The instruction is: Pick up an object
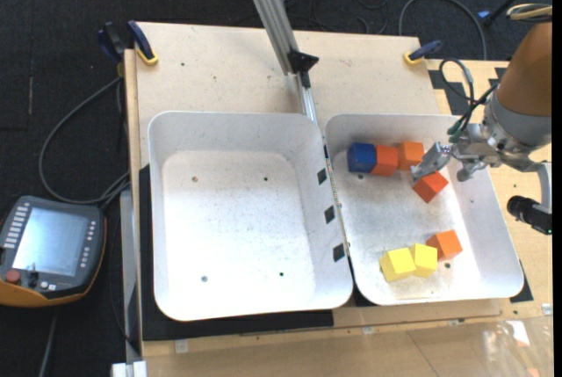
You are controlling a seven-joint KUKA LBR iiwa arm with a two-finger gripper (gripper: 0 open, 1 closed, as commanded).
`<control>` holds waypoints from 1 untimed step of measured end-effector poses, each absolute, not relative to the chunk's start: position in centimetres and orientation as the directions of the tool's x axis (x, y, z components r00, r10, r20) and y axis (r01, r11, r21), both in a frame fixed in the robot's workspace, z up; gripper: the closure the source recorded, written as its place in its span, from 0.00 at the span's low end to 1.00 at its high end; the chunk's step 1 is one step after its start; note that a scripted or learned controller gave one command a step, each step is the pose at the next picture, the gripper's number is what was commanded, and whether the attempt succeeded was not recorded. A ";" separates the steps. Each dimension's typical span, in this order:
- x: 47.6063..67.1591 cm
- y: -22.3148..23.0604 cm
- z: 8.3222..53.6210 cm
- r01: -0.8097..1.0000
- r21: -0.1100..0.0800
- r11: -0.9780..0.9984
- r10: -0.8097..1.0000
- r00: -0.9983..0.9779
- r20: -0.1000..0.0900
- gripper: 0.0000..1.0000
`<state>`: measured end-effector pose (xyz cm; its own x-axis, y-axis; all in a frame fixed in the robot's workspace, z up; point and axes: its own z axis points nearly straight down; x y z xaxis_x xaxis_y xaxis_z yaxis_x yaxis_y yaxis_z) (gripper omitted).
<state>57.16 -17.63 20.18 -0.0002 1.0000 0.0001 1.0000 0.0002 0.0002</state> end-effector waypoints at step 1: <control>61.9 -17.9 11.1 1.000 0.001 -0.001 1.000 0.001 0.000 0.00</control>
